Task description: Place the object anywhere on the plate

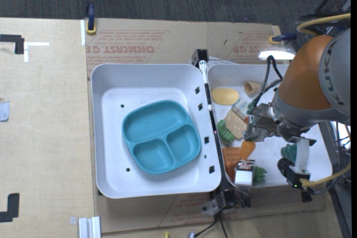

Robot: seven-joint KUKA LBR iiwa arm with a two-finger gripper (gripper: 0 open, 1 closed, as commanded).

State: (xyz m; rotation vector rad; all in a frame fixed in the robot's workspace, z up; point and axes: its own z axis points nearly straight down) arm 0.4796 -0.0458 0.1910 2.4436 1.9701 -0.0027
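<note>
Bench (44,136): tan board surface carrying two shallow white bins set edge to edge, so a transfer between them is a short sideways carry.

Arm (315,78): grey body with orange band, reaching in from the right edge of the bench and hanging over the right bin (321,167). Its bulk covers the middle of that bin, hiding part of the contents.

Left bin (109,120): holds the teal plate (159,136), three compartments, lying flat near the bin's centre and turned slightly askew. All compartments bare. The plate sits central, well clear of the bin walls, which gives the drop a wide target; the task accepts any spot on it.

Right bin contents, clustered against its left wall and near corner: a yellow oval piece (225,96) toward the far left corner, a tan waffle-like piece (236,122), a green item (225,131) at the left wall, an orange carrot-shaped piece (245,149), a small white-and-dark box (244,173) at the near edge, a teal item (290,151) under the arm.

Gripper (257,130): low over the clutter, just beside the waffle piece and above the carrot piece. Cannot tell its state, nor which item it is addressing.

Judgement: nothing has reached the plate; the object to be placed is among the right-bin pile, so the pick stage is in hand.
</note>
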